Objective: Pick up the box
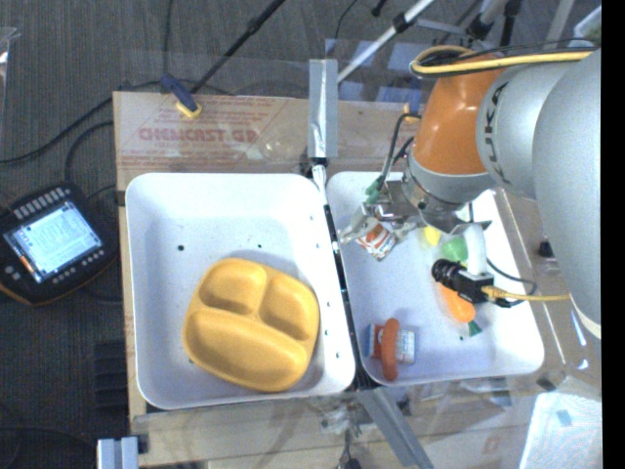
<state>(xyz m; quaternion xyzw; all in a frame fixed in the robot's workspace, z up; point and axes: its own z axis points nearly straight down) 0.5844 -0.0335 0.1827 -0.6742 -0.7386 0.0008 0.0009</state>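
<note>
Two bins are seen: a yellow tray [252, 323] fills the left; the gripper [383, 225] is poised above the right bin's box [375, 241], jaw state unreadable.

Arm [547, 154]: large rounded casing in smooth pale grey, with dark lettering partly visible where the grey meets the orange. Orange band [459, 125]: a glossy, bulbous ring above the wrist, followed by a narrower grey collar [439, 189]. Yellow cable [488, 57]: loops over the top of the orange band; a second yellow lead [532, 296] trails below. Thin black wires [395, 154]: run down the side of the orange band toward the wrist. Gripper [383, 225]: small, dark, metallic assembly with cluttered fittings; detail too fine to resolve. Black connector [454, 277]: short cylindrical plug on the lower yellow lead.
</note>
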